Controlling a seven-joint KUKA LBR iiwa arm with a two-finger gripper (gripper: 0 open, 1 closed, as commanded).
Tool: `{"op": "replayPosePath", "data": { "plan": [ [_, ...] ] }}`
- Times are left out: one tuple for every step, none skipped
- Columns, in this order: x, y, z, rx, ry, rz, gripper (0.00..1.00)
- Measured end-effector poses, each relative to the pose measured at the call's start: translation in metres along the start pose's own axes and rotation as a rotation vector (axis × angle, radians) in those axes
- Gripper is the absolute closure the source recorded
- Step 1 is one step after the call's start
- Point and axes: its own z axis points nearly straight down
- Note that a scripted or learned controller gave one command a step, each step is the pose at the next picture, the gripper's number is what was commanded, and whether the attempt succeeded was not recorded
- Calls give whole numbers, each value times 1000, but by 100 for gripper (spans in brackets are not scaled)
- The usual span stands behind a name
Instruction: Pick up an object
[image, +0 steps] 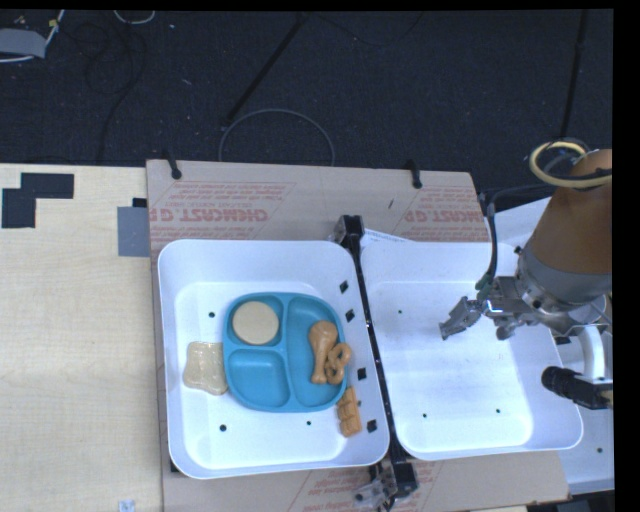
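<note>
The nearest thing to grasp is, as I judge it, the tan pretzel-like piece (328, 352) lying in the right-hand compartment of the blue tray (262, 388), close to that tray's right edge. It looks like a light, hollow plastic toy: stiff, a little slick, and knobbly enough that I could close across its narrow middle, not its ends. A smaller tan piece (348, 411) sits off the tray on the left bin's floor, near the bin's front right corner, tight by the divider (366, 330); the wall there would crowd one of my fingers. The round beige disc (254, 322) in the tray's back left compartment lies flat and would be hard to get under. The pale bread-like slab (205, 366) rests against the tray's left edge, toward the left wall of the left bin (170, 300), and looks soft or foam-like.

I, the gripper (460, 322), hang over the right bin (560, 420), near its back half, well apart from all of these. My fingers are spread and grasp nothing.
</note>
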Motion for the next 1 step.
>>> {"op": "replayPosePath", "data": {
  "plan": [
    [3,-10,49,-1,1,-1,0]
  ]
}}
